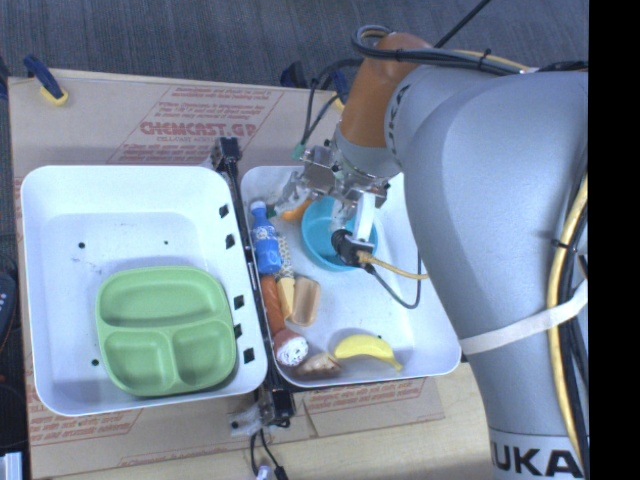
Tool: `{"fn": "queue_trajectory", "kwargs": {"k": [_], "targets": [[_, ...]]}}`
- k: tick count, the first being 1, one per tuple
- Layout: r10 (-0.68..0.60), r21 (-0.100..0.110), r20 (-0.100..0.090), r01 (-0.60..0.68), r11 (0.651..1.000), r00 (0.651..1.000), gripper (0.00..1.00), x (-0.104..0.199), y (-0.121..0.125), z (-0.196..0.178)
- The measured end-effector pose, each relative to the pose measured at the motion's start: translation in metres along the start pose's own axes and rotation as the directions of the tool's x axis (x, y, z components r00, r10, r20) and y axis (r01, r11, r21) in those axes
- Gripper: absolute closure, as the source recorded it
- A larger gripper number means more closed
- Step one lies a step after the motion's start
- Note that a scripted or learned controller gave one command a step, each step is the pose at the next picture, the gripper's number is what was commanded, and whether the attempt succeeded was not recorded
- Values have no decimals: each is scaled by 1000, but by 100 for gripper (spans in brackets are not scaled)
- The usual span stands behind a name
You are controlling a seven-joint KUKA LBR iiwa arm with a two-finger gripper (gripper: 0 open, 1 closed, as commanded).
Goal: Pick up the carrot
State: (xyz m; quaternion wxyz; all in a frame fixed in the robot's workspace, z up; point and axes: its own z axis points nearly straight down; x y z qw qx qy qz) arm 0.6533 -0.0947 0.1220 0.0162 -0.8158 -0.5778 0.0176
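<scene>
Gripper (300, 190) fingers hidden under the wrist. Blue bowl (322, 236) partly covered by it. Arm (490, 218) cut off at bottom edge.

Bottle (265, 245) and bun (303, 299) crowd the carrot (272, 306).

Glossy white plastic bins (40, 268), a matt green plastic tray (165, 328), printed brown cardboard (190, 118) beneath.

Cardboard-covered bench (150, 118) bears two white bins (60, 198) side by side
</scene>
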Motion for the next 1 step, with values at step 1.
{"fn": "queue_trajectory", "kwargs": {"k": [1], "targets": [[-6,6,2,6,1000,1000,100,0,-1,-10]]}}
